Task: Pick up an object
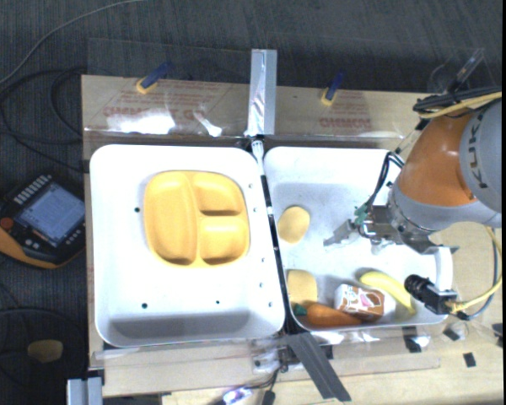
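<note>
Where the arm enters at right: gripper, fingers spread, holding nothing, over the right bin.
Lower right: banana, carrot.
Left bin: yellow tray.

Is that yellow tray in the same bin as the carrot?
No, the yellow tray lies in the left bin, while the carrot lies in the right bin.

Even overhead light fills the scene, bright enough that the 2 white bins nearly wash out. Soft shadow gathers along the left bin's near inner wall. Glare streaks the clear plastic sheet and the metal strip behind the bins. The dark carpet looks grainy, and overall sharpness is modest.
</note>
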Motion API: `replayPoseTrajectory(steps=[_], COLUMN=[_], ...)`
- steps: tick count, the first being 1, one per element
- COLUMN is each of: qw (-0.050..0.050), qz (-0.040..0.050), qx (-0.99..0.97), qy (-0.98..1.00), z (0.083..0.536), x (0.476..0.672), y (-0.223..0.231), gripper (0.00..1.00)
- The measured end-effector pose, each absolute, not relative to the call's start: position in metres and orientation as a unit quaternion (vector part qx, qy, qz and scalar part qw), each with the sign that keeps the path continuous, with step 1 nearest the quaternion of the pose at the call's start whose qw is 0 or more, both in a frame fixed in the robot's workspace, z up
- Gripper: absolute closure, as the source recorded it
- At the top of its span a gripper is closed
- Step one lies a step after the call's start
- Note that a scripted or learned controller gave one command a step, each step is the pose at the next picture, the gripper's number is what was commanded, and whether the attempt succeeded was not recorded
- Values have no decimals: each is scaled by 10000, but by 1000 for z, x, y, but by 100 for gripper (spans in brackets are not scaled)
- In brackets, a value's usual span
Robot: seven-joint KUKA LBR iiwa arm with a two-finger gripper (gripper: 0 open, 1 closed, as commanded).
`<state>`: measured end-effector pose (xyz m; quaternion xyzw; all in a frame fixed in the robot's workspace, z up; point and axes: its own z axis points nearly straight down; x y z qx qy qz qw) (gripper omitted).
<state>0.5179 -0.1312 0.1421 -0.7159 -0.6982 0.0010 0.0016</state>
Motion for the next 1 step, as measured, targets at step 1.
replayPoseTrajectory(steps=[1], qw=[8], qz=[8], qx=[-7021], qy=[-7121], z=[130], x=[484], y=[-181], gripper=[0])
